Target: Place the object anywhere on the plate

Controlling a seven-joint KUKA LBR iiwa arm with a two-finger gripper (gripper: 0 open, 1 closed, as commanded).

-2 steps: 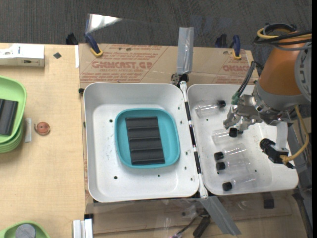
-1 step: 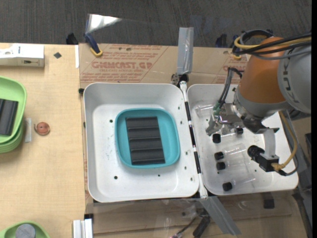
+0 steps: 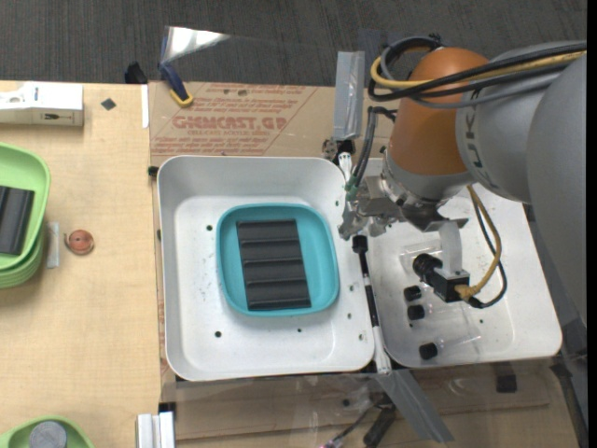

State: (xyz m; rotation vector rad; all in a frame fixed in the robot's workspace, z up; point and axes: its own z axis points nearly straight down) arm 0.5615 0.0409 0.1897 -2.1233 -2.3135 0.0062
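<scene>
Wooden bench (image 3: 93, 343) — two white bins (image 3: 187, 343) — cardboard (image 3: 233, 119).

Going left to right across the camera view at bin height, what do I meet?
Green plastic tray at the left edge → small round orange disc on the wooden bench → teal plate holding a black ribbed block → grey arm's wrist over the right white bin.

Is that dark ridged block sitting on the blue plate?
Yes, the dark ridged block lies flat inside the blue plate in the left bin.
</scene>
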